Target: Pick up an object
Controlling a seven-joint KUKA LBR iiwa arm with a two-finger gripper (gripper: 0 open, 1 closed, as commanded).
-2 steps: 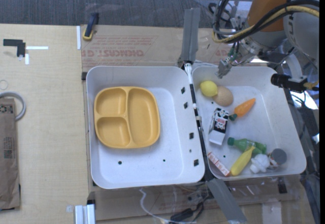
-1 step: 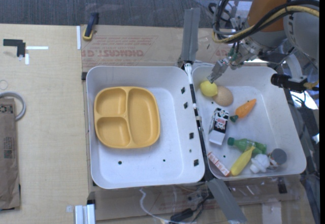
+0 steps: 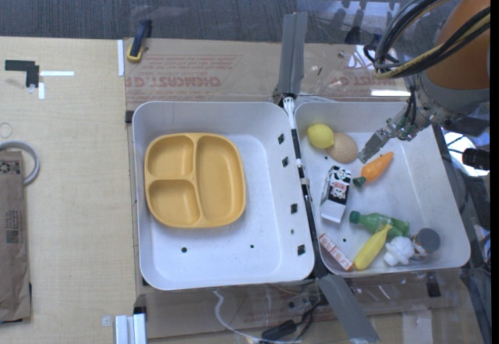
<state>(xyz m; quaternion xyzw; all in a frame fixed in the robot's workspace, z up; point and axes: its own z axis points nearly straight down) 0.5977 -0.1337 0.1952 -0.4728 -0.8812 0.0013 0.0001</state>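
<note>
The hand (image 3: 375, 146) hovers just above the toy carrot (image 3: 376, 167); its opening I cannot tell. The carrot looks light, stiff and slick, so grip across its thick middle.

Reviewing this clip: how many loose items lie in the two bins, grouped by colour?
Yellow: 3, divided plate, lemon, yellow bottle
Tan: 1, egg-shaped item
Orange: 1, carrot
Green: 1, green bottle
Black-and-white: 1, carton
White or grey: 2, white piece, grey round piece
Total: 9

Upside-down "CHEMCAST" on cardboard (image 3: 187, 69)
</note>
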